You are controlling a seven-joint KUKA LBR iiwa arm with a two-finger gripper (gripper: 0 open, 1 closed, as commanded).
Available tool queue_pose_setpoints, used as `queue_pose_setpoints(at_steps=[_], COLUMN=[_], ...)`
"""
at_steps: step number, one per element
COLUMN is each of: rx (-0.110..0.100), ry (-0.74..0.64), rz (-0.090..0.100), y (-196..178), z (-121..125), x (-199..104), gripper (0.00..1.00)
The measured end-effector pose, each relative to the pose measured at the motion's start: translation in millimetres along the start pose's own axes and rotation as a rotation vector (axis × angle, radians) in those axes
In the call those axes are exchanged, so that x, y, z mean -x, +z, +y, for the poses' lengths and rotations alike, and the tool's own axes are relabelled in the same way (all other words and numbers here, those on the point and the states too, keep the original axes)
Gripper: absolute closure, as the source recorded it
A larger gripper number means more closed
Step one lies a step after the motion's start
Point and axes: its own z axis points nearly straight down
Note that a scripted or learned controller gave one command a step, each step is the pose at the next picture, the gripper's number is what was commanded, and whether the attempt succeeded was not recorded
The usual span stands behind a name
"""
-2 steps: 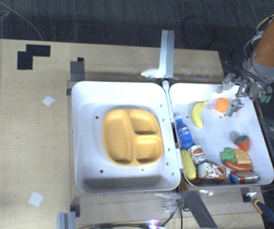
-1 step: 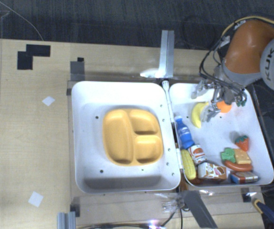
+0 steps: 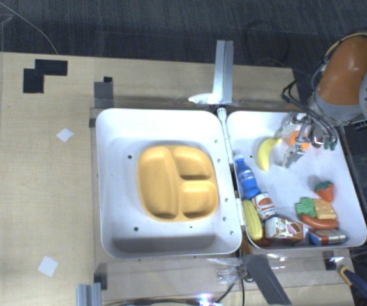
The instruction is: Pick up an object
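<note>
Table [image 3: 36, 190]: pale wood, with black markings at the upper left of the frame.

Left bin [image 3: 116, 234]: white and shallow, at centre frame. One yellow divided plate [image 3: 175, 182] is laid flat in its middle.

Right bin [image 3: 349, 190]: white, touching the left bin along a shared edge. Along its left wall a blue bottle [image 3: 246, 178] is listed, then a small red-and-white bottle [image 3: 265, 206] and an ear of corn [image 3: 252, 220] below it. A boxed item [image 3: 287, 231] is placed along the lower wall. A banana [image 3: 267, 152] is recorded in the upper part of the bin. Toward the lower right a green piece [image 3: 306, 206], a hot dog [image 3: 320, 219], a strawberry [image 3: 324, 187] and a small blue-and-red carton [image 3: 327, 238] are clustered.

Gripper [image 3: 296, 146]: lowered into the upper part of the right bin, just right of the banana. Whether it is released or clenched cannot be told. Nothing is seen to be held.

Progress: judged as early. The gripper is placed near the banana, the likeliest target; the grasp and the lift are left to be done.
</note>
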Motion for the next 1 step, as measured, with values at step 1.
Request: queue_pose_setpoints(at_steps=[1], rx=[0.0], ry=[0.219], rz=[-0.019], y=[-14.4], z=[41.2], x=[-10.1], gripper=[0.0])
